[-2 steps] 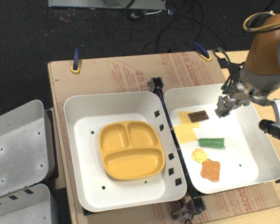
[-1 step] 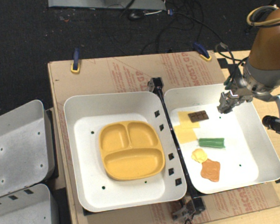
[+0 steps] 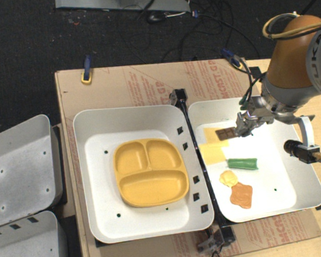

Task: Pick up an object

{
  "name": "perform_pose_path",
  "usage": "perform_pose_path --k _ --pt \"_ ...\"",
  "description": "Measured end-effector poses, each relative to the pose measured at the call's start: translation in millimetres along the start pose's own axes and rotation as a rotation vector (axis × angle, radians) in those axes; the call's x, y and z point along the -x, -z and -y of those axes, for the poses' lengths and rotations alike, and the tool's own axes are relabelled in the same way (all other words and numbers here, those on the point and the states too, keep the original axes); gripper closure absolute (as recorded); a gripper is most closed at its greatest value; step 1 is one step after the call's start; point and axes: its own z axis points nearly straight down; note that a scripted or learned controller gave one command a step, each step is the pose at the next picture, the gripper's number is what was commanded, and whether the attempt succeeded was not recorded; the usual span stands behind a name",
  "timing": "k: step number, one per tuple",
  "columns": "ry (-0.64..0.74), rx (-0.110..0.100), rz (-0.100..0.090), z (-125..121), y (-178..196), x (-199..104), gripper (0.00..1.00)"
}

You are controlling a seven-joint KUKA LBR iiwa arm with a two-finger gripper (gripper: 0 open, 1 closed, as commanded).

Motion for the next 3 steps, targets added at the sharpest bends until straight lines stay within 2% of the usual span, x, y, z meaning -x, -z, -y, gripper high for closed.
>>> perform_pose_path --k 3 --pt "0.004 -0.001 -0.001 66 -1 -167 1.00"
